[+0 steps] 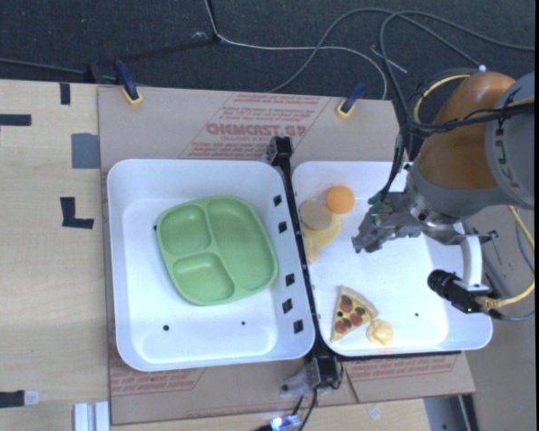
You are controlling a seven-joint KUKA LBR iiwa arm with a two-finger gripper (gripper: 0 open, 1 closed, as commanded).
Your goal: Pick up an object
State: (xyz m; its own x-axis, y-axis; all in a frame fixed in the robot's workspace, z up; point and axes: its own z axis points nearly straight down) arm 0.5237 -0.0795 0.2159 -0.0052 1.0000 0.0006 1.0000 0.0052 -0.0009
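Overhead, tool (370,237) above right bin (449,330), grip state unclear, near orange ball (340,198), pizza slice (349,312) apart.

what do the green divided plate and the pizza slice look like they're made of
The green divided plate looks like moulded plastic with a matte to satin finish: one even colour, soft rounded compartment ridges. The pizza slice looks like a toy, probably plastic or rubber: flat painted-looking red dots on a tan wedge; too small to be sure.
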